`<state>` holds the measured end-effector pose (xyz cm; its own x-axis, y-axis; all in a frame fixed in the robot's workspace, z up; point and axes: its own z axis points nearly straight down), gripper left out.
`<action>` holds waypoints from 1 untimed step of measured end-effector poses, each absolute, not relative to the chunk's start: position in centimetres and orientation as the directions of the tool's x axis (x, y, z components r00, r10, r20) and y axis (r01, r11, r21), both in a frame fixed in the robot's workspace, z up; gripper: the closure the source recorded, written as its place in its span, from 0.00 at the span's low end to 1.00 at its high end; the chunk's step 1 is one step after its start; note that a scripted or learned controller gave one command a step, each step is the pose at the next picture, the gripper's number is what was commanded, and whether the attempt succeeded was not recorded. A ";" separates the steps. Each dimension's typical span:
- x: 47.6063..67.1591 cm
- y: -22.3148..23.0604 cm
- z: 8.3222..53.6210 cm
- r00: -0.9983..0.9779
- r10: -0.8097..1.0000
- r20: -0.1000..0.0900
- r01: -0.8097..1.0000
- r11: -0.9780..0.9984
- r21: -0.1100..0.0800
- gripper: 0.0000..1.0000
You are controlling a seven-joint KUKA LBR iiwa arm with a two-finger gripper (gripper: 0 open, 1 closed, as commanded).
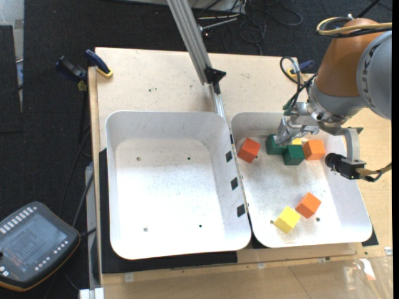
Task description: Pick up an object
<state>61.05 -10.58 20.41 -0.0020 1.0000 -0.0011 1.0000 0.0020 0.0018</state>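
Our gripper [288, 134] sits low in the right white plastic bin [349, 220], touching two dark green wooden blocks [283, 149]; we cannot tell its state. Orange cubes [249, 149] and one yellow cube [287, 219] lie nearby.

Pale wooden bench top [156, 80] speckled with dark marks, dark carpeted floor [43, 136] around it, black cables [262, 23] behind the bench, blue-and-yellow clamp [100, 63] at the bench's far-left corner, slanted aluminium strut [187, 27], grey handheld control pendant [31, 245] on the floor at lower left.
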 end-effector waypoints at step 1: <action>60.1 -6.3 21.5 -0.007 1.000 0.001 1.000 0.007 0.000 1.00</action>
<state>60.12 -6.27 21.51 -0.0072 1.0000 0.0015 1.0000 0.0072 -0.0001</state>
